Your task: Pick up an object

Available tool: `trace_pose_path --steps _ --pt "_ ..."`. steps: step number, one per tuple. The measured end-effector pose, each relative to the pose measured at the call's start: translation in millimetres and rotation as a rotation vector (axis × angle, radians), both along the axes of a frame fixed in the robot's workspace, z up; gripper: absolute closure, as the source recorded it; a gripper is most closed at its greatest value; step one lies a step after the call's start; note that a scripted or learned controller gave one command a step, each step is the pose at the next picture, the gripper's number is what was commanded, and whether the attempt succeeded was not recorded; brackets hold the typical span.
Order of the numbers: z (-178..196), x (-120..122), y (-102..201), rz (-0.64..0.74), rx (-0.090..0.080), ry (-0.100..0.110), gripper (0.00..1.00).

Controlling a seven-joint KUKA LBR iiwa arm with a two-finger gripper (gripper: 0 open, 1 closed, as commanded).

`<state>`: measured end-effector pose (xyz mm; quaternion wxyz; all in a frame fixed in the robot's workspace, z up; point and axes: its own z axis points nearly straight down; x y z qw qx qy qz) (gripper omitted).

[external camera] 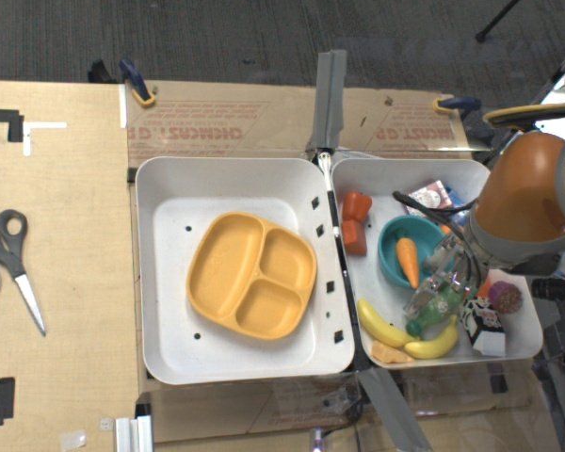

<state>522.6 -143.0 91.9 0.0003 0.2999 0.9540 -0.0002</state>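
Two white bins side by side; gripper (449, 269) down in right bin (424, 169) — finger state unclear. Green bottle (431, 307) directly beneath it, teal bowl (395, 243) with carrot (408, 261) just left, banana (395, 332) below-left — yellow divided plate (252, 276) far left.

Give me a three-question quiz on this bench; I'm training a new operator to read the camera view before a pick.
1. True or false: the yellow divided plate lies in the left bin.
2. What lies inside the teal bowl? A) banana B) carrot C) scissors
3. Fill in: the scissors lie on the bench, ____ of both bins.

Key: 1 true. 2 B, the carrot; the banana lies on the right bin's floor. 3 left.
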Motion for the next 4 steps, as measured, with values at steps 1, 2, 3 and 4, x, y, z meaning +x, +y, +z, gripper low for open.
trace_pose_path --steps 1,2,3,4 --pt "14 5 1 0.002 -0.001 -0.016 1.0" --pt "5 19 13 -0.217 0.001 -0.015 1.0" --pt "0 14 11 -0.221 0.001 -0.001 0.0" --pt "0 62 42 -0.475 -0.001 0.001 0.0"
